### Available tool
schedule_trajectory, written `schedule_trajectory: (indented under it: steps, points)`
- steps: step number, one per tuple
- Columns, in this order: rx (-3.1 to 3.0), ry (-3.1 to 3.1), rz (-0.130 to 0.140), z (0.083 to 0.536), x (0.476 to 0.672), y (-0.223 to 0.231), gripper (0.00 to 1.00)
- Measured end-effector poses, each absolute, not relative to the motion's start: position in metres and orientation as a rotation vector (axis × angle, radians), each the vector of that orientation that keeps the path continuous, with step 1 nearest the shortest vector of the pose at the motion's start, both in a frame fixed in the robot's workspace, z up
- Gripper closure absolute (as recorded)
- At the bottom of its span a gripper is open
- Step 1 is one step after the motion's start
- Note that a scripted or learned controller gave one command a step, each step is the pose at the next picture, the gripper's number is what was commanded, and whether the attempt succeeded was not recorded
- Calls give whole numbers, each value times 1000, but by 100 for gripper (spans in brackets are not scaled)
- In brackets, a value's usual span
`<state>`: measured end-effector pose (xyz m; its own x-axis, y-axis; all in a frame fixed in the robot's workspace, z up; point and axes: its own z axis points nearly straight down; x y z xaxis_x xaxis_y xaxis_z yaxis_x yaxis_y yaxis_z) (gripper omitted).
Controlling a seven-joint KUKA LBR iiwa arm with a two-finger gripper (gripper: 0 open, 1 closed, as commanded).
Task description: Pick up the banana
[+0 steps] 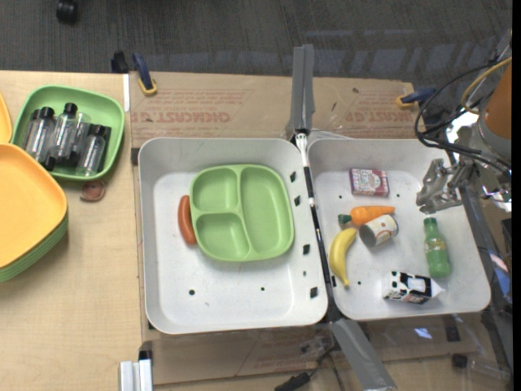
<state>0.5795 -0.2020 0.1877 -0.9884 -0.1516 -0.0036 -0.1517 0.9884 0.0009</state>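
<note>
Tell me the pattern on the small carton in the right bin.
Black and white patches, like a cow, on the carton; camera view.

The yellow banana [342, 254] lies curved along the right bin's [456, 304] left wall, untouched.

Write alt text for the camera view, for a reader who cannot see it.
A banana lies in the right white bin, near its left wall, while the gripper hovers over the bin's upper right. Around it are a carrot, green bottle and pink box; the left bin holds a green tray.
</note>
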Motion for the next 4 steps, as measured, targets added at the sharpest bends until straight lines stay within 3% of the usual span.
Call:
schedule_trajectory:
  steps: [1,2,3,4]
  points:
    - [-599,3080,1,208,540,-222,100]
    - [-919,3001,3,186,555,-210,100]
    - [-1247,2878,2,193,608,-160,100]
    - [-1533,2734,0,195,660,-194,100]
